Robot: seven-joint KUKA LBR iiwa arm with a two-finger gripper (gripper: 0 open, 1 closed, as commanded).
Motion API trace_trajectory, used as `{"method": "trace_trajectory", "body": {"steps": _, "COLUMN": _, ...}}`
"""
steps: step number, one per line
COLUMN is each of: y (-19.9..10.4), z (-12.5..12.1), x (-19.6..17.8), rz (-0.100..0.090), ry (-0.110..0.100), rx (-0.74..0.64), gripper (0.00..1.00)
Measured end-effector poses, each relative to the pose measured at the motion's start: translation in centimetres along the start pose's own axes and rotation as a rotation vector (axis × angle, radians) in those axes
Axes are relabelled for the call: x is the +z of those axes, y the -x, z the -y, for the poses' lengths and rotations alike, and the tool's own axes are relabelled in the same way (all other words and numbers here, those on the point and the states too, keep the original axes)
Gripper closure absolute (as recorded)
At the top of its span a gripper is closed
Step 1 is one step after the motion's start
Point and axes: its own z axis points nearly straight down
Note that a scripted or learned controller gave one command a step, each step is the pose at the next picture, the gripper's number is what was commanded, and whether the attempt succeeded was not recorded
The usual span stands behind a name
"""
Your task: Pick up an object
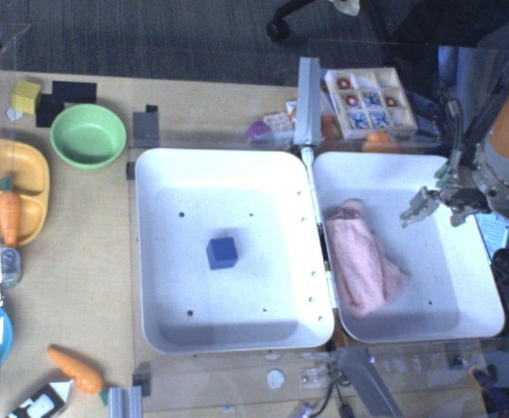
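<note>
A blue cube (pixel 223 252) sits mid-frame in the left bin (pixel 163 320). In the right bin (pixel 472 312), a pink cloth (pixel 358 255) lies with its long axis top to bottom, just left of and below the hand (pixel 418 209), whose fingers are spread and hold nothing.

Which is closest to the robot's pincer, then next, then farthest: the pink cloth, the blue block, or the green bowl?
Measured from the pincer over the right bin:
1. Pink cloth, in the right bin, by its left wall.
2. Blue block, in the middle of the left bin.
3. Green bowl, out on the bench, past the left bin's top left corner.
</note>
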Motion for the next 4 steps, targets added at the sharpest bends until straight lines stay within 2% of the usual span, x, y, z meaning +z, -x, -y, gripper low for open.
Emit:
{"method": "trace_trajectory", "body": {"steps": 1, "y": -0.8, "z": -0.6, "x": 9.8, "rz": 0.000, "ry": 0.000, "rx": -0.069, "gripper": 0.00}}
{"method": "trace_trajectory", "body": {"steps": 2, "y": -0.6, "z": -0.3, "x": 17.0, "rz": 0.005, "ry": 0.019, "rx": -0.291, "gripper": 0.00}}
{"method": "trace_trajectory", "body": {"steps": 3, "y": -2.6, "z": -7.1, "x": 17.0, "rz": 0.002, "ry": 0.019, "rx": -0.035, "gripper": 0.00}}
{"method": "trace_trajectory", "body": {"steps": 4, "y": -2.4, "z": -5.2, "x": 16.9, "rz": 0.005, "ry": 0.026, "rx": -0.158, "gripper": 0.00}}
